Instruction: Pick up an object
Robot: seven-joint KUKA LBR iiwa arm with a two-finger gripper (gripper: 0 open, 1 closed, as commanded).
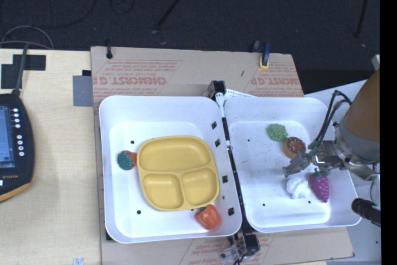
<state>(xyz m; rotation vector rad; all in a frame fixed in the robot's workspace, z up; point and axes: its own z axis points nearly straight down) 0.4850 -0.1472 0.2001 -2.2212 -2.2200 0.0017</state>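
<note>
While the small orange-red plastic pepper [209, 216] and yellow divided tray [178, 171] sit in the left bin, the hand [305, 166] hangs in the right bin beside a purple grape bunch [320, 185] and white lump [298, 187], fingers spread, holding nothing. Judged: approach; next, centre and close.

The arm [366, 115] is cut off at the picture's right, so just its wrist end shows. The gripper [305, 166] is small and dark; whether anything sits between its parts cannot be told. The handheld controller [13, 146] at the left edge is cropped, its screen unreadable. The teal-and-orange object [126, 160] is partly hidden behind the yellow tray's [178, 172] rim, its kind unclear.
</note>
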